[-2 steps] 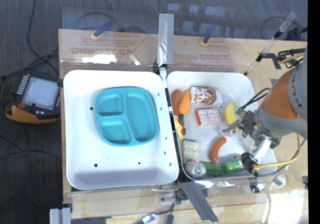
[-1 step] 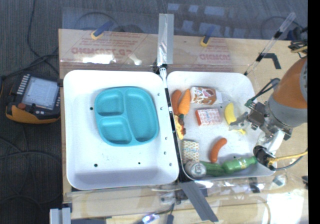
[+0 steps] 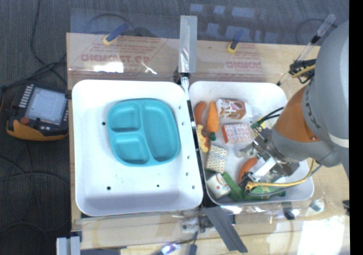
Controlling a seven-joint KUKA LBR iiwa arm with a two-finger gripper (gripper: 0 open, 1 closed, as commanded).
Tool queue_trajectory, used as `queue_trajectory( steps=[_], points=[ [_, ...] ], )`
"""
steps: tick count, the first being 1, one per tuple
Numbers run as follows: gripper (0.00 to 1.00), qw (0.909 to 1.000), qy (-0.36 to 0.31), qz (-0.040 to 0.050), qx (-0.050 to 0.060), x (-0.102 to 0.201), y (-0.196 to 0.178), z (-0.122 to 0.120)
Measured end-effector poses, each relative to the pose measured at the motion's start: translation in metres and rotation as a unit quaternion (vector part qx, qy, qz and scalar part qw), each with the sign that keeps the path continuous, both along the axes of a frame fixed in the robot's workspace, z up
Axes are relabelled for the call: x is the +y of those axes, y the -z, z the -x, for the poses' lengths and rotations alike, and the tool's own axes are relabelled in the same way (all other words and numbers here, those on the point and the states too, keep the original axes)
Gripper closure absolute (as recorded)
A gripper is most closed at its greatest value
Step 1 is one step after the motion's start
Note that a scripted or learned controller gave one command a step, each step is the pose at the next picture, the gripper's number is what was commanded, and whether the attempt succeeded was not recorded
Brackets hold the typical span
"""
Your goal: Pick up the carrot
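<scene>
carrot (image 3: 212, 116): orange, tapered, standing roughly upright in the picture at the upper left of the right bin, just beside the divider; touching a rounder reddish-orange piece on its left.
neighbours of carrot: packet with a red-brown print (image 3: 231, 109) just to its right; pink-and-white checked packet (image 3: 237, 133) below that; yellow-and-dark item (image 3: 203, 143) directly below the carrot.
gripper (image 3: 255, 173): low in the right half of the right bin, well apart from the carrot; fingers hidden among wrist hardware and cables, so cannot tell how far open, nor whether anything is held.
near gripper: small orange-red piece (image 3: 248, 165) just at its left edge; green item (image 3: 231, 184) and white cup-like item (image 3: 217, 183) at the bin's lower edge.
patterned packet (image 3: 216, 159): between the carrot's cluster and the gripper.
arm (image 3: 317, 117): grey with orange band, entering from the right over the right bin's right side.
right bin (image 3: 272, 90): white, shallow, crowded with the above.
left bin (image 3: 91, 151): white, holding 1 teal 3-compartment tray (image 3: 144, 131).
floor, left: handheld pendant with screen (image 3: 37, 112).
</scene>
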State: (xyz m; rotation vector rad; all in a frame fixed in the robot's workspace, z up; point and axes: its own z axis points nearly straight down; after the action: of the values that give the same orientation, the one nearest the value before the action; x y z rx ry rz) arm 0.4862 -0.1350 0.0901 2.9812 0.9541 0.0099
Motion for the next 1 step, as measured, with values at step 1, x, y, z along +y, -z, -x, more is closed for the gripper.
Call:
queue_trajectory(
  steps=[1],
  points=[
    [0.0,0.9992,0.039,-0.0075,0.0,-0.0636,0.0001,-0.0026]
  ],
)
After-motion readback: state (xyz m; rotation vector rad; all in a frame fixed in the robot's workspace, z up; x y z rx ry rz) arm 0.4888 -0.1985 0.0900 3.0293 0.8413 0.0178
